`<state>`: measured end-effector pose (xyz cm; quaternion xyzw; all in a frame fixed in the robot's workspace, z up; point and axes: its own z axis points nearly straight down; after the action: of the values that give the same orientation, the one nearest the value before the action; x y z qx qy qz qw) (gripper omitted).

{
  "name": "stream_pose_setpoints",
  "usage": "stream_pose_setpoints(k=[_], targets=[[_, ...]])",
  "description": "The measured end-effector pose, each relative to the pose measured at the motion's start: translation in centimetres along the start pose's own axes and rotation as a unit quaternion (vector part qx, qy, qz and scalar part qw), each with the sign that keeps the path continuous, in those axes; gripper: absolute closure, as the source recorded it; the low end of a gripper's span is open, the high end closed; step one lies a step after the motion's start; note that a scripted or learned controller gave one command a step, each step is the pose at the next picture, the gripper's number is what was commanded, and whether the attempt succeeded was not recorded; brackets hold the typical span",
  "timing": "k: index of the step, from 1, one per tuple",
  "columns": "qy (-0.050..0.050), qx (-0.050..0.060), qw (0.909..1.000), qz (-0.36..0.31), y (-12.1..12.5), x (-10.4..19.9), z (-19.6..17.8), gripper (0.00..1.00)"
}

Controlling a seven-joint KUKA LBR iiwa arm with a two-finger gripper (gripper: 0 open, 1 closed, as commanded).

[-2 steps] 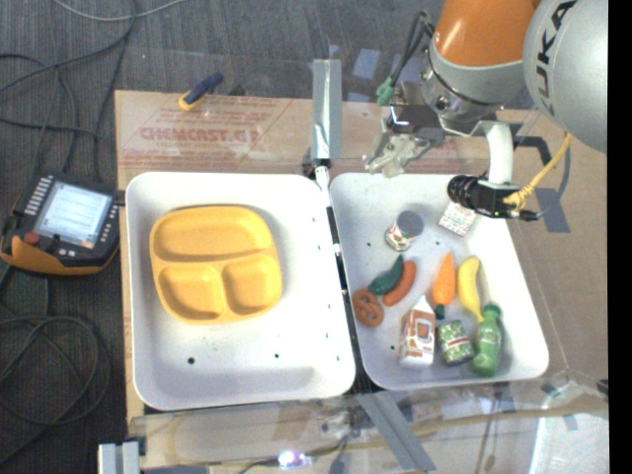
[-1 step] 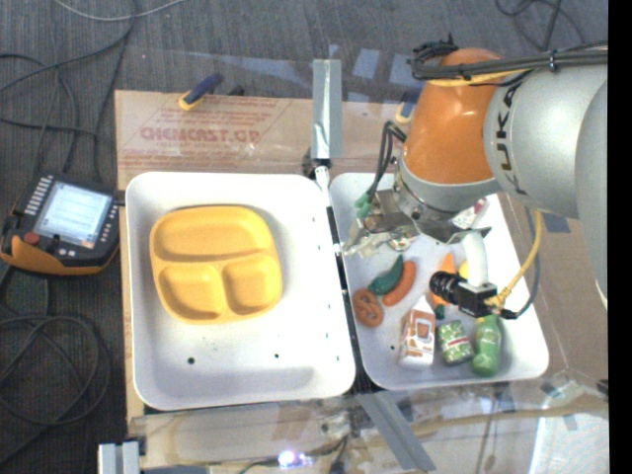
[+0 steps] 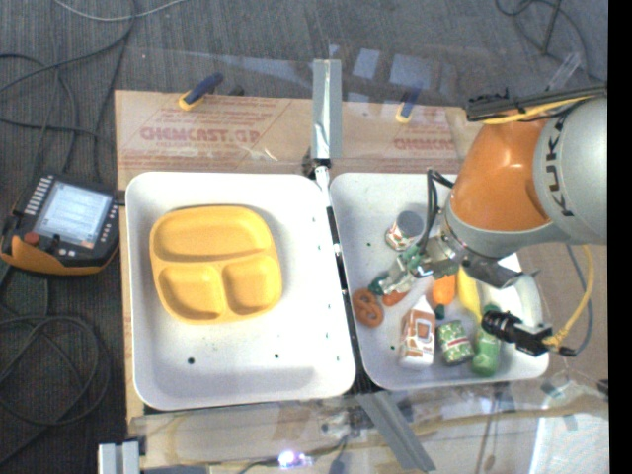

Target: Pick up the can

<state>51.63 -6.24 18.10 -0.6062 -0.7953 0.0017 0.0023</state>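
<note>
The can is small, with a grey end and a white and red label. It lies on its side in the upper middle of the right bin. My gripper reaches down from the orange-banded wrist, just below and right of the can, over a small green and white item. The can sits apart from the gripper, about a can's width up and to the left.
The right bin's lower half is crowded: a brown pretzel-like piece, a white and red carton, a green and red packet, a green toy, an orange piece and a yellow one. A yellow divided tray lies in the left bin.
</note>
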Motion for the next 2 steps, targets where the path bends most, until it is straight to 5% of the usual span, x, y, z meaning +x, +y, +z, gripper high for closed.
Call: stream_pose_setpoints(k=[1,2], targets=[[0.0,0.0,1.0,0.0,0.0,0.0,0.0,0.0],[-0.001,-0.001,0.9893,-0.146,2.1,4.0,-8.4,0.0]])
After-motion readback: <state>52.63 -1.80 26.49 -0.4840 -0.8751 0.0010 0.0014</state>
